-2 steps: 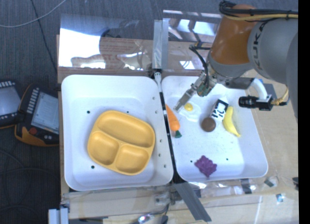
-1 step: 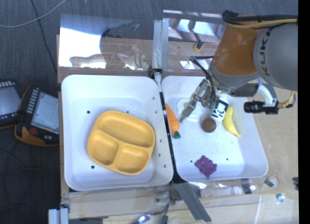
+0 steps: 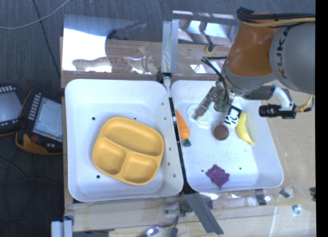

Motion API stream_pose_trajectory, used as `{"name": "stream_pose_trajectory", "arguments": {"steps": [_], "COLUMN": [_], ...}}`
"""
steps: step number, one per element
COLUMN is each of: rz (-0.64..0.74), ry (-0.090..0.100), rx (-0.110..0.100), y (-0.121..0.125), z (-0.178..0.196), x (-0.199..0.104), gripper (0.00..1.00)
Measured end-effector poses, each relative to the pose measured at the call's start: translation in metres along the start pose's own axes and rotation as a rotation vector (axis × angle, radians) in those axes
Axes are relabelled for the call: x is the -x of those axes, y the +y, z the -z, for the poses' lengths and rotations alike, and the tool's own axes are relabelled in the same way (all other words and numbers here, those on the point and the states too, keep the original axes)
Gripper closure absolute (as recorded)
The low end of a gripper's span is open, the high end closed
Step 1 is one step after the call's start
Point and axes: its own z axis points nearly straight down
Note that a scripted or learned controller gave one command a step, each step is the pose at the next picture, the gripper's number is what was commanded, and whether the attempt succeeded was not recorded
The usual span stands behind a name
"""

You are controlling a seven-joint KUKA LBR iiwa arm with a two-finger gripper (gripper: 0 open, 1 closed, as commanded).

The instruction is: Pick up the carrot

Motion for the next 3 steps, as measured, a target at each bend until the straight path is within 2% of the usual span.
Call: {"name": "stream_pose_trajectory", "arguments": {"steps": [1, 2, 3], "rz": [0.0, 0.068, -0.429], "ry": [0.0, 0.003, -0.008], "rx": [-0.001, -0.005, 0.004], "y": [0.0, -0.049, -0.038], "z": [0.0, -0.077, -0.102], "x": [0.0, -0.008, 0.028], "gripper": [0.0, 0.0, 0.0]}}
